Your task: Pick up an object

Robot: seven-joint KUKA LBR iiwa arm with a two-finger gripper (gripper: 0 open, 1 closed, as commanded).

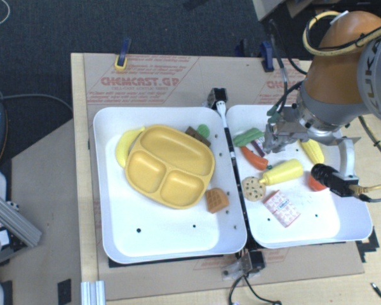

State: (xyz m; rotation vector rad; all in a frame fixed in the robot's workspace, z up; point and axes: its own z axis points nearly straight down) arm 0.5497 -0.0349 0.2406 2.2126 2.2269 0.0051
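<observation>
So the arm is reaching in from the right and the gripper (271,142) is hanging low over the right bin (355,230), just behind the yellow bottle (282,171) as the camera is seeing it. Honestly I can't tell whether the pincer is spread or pressed together, since the wrist is blocking the business end from this angle. Nothing is visibly sitting in it, so I'm not calling it a grab.

Best guess on the target: the orange-red piece (254,158), lying just up and left of the bottle, almost touching its cap end. The gripper is sitting right at that piece's far tip. A green piece (247,136) is lying a bit further back from the bottle on the same side, so either one could be the pick.

The rest is crowding around the bottle too. A cookie (252,187) is lying right off its lower left end, a pink packet (282,208) is lying in front of it, and a corn cob (313,150) is lying off to its right, tucked under the arm. That clutter is probably why the gripper is coming in steep from above rather than from the side, and it's looking easy to nudge a neighbour instead of pinching anything.

Well to the left of the bottle, the left bin (114,234) is holding a yellow divided plate (168,167) and a brown chunk (216,199), and nothing is going on there
</observation>
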